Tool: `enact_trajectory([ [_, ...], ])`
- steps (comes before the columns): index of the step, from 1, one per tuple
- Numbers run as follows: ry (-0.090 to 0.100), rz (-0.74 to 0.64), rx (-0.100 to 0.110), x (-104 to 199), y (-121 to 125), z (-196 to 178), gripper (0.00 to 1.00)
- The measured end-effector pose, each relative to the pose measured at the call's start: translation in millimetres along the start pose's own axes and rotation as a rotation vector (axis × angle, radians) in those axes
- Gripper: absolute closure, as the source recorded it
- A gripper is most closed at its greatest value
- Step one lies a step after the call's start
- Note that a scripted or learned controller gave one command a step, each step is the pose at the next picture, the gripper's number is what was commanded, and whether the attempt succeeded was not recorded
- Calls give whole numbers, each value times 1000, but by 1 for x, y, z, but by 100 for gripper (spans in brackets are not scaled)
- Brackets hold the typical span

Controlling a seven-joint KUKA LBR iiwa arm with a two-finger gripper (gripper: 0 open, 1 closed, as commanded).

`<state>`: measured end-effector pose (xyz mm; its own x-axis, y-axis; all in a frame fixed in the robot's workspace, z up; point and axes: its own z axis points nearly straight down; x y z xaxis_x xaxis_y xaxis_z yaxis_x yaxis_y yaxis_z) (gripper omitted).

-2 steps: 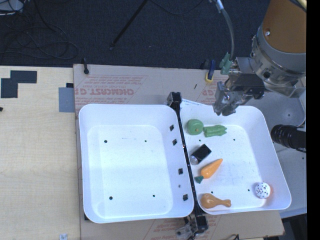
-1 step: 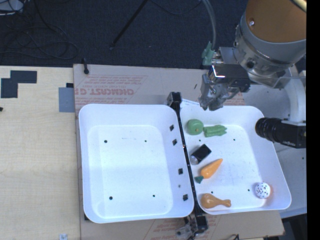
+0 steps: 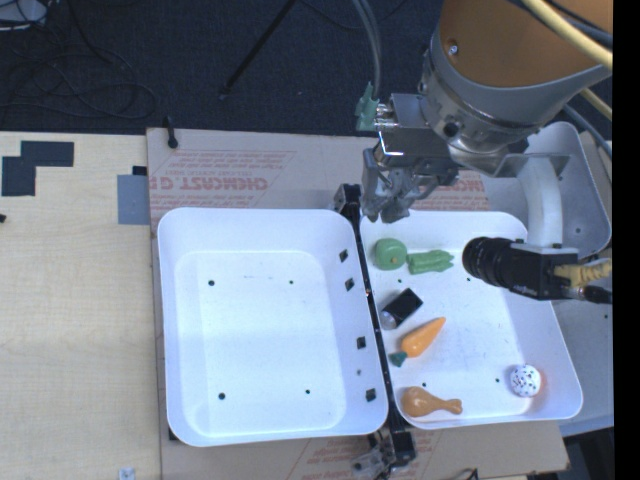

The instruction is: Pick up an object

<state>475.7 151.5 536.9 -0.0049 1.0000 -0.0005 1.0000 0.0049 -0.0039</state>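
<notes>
Brightly and evenly lit from above, nearly washed out on the white of the left bin (image 3: 250,338) and right bin (image 3: 480,338), with faint, soft-edged shading inside their walls. Dim and murky past the tabletop (image 3: 70,298) at the top. Slightly soft on the near arm (image 3: 520,28) — mildly grainy throughout

arm (image 3: 505,63): grey with an orange band, reaching in from the right, wrist over the far edge of the right bin
gripper (image 3: 392,203): pointing down over the far left corner of the right bin, close above the green ball
left bin (image 3: 260,338): white, shallow, bare floor with small dark holes
right bin (image 3: 480,343): white, touching the left bin along a dark seam
green ball (image 3: 390,254): far left of the right bin, just beside the green block
green block (image 3: 431,262): lying flat, right of the green ball
black block (image 3: 403,306): tilted, near the seam, between the green ball and the carrot
carrot (image 3: 422,337): orange, tip toward the seam
tan gourd (image 3: 432,402): against the near rim
speckled ball (image 3: 524,380): white, near right corner, well apart from the rest
cardboard (image 3: 230,173): under both bins, red print
bench (image 3: 70,318): pale wood, left of the bins
</notes>
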Motion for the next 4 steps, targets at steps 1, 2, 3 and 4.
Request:
enact_trajectory([
  [1,-1,1,-1,43,40,0,100],
  [2,-1,1,-1,44,42,0,100],
  [3,-2,2,2,37,27,0,100],
  [4,-1,2,0,70,43,0,100],
])
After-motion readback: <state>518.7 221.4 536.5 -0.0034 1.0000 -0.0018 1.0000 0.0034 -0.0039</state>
